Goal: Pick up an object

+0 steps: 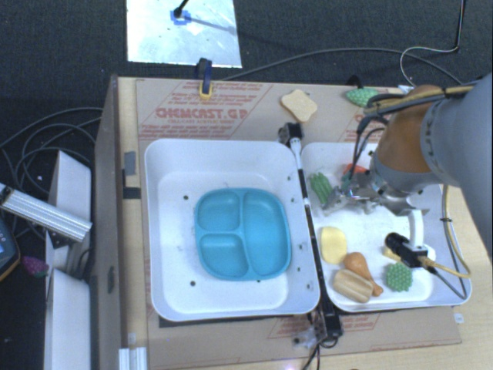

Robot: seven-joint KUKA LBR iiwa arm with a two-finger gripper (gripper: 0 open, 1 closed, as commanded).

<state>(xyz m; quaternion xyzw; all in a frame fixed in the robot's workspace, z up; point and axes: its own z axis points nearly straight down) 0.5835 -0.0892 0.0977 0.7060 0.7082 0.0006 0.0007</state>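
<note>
While my gripper (337,198) hangs low in the right bin (439,303), close by the green ridged toy (319,184) lying against the divider wall, I cannot tell how it is set, for my own wrist covers most of it. That green piece looks to me like hollow plastic play food: light, stiff, smooth, likely to skid along the white floor if nudged. I would take it across its narrow width, mid-length, away from the wall. Nearer the front lie a pale yellow piece (333,244), a tan bread-like toy (352,285) and a green knobbly ball (398,277); the left bin (166,284) bears a blue divided plate (242,233).
</note>
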